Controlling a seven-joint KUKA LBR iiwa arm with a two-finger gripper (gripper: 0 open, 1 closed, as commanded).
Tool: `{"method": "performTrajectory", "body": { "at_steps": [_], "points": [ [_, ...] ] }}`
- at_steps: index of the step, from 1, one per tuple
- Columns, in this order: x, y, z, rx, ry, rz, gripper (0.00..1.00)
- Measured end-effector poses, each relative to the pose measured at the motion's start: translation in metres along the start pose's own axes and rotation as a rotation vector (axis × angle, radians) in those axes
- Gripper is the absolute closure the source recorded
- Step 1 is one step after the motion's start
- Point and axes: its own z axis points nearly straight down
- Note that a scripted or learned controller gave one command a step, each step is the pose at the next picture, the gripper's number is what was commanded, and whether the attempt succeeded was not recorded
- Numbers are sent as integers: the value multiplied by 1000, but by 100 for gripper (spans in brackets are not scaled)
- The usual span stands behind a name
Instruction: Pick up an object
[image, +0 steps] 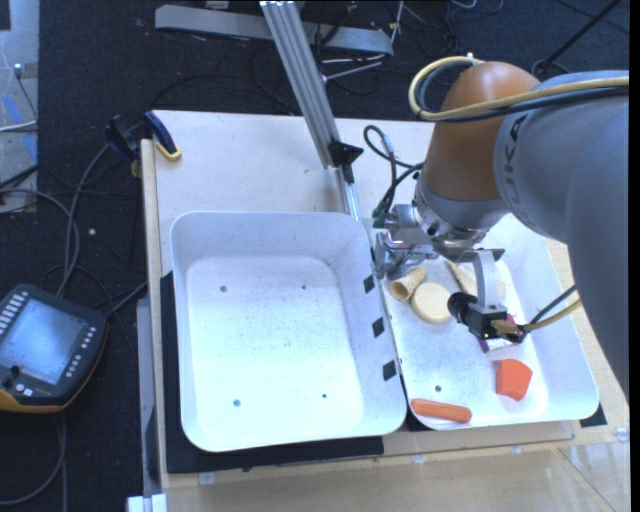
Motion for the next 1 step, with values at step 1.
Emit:
{"method": "performTrajectory", "body": {
  "at_steps": [1],
  "points": [
    [44,29,8,0,0,0,100]
  ]
}}
